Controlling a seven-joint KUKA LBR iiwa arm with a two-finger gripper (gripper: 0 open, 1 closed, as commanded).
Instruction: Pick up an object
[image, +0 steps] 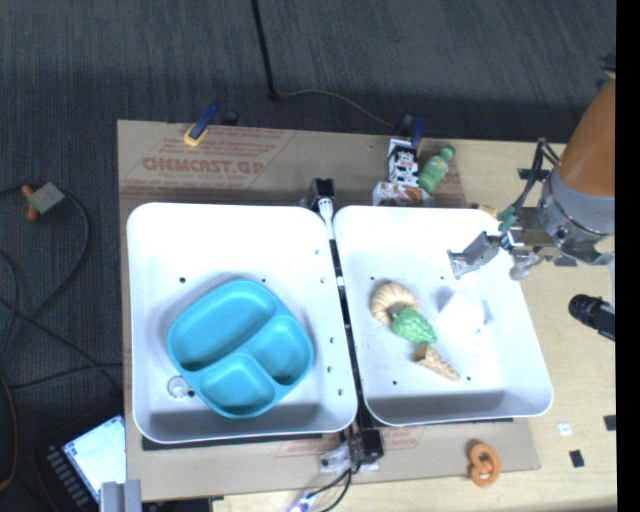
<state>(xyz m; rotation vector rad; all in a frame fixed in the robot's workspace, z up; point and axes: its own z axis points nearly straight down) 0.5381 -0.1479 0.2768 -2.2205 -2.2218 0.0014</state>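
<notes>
Nothing is lifted yet. The gripper (497, 247) hovers at right of centre, above the right bin's (520, 400) upper corner, seemingly spread wide and empty. The green toy (412, 325) lies mid-bin, between croissant (390, 297) and cone (437, 361), untouched.

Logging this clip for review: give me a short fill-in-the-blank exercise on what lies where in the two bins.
1. The blue divided tray lies in the ____ bin.
2. The tray has ____ compartments.
3. The green toy lies in the right bin, touching the ____ shell.
4. The gripper hangs over the ____ bin.

Missing words: left; three; tan; right
</notes>
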